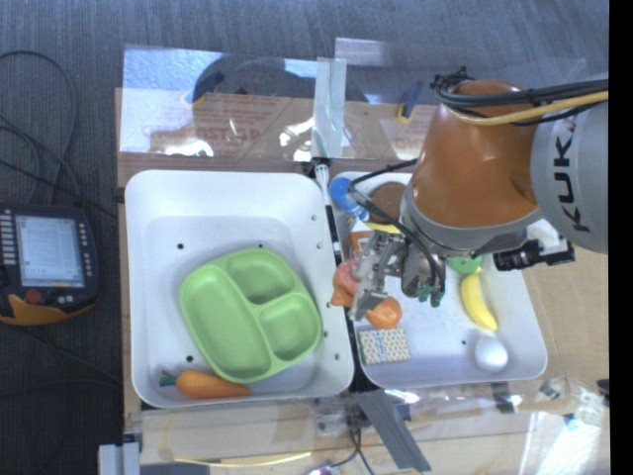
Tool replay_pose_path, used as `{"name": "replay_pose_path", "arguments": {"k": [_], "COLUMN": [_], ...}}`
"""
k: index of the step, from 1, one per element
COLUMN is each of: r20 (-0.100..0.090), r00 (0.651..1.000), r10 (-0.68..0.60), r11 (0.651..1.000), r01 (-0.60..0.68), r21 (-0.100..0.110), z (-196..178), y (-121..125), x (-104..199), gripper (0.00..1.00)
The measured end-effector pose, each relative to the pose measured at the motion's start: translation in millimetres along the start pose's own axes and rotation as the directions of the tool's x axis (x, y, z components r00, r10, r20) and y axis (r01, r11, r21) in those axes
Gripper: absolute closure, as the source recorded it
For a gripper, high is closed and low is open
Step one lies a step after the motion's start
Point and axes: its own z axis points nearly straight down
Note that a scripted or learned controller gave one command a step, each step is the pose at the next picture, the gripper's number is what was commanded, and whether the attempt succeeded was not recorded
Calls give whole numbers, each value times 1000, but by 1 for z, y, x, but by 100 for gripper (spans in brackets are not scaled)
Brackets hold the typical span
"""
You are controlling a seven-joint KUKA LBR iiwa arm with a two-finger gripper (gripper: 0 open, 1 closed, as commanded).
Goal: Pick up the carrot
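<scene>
The carrot [208, 385] is orange with a small green top. It lies flat along the front wall of the left bin [148, 216], just in front of the green plate. My gripper [388, 283] hangs low over the left side of the right bin [524, 349], above some orange items and well to the right of the carrot. The divider between the bins lies between the gripper and the carrot. Nothing of the carrot is near the gripper.
A green divided plate [250, 312] fills the middle of the left bin. The right bin holds orange round items [384, 313], a banana [479, 301], a white egg [490, 352], a patterned square [384, 345], and a blue thing [342, 192]. A teach pendant [45, 260] lies at the left.
</scene>
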Motion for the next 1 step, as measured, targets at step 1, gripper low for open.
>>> {"name": "replay_pose_path", "arguments": {"k": [1], "r20": [1], "r00": [1000], "r10": [0], "r11": [1000], "r01": [0], "r21": [0], "z": [-9], "y": [0], "x": [-1], "gripper": [100]}}
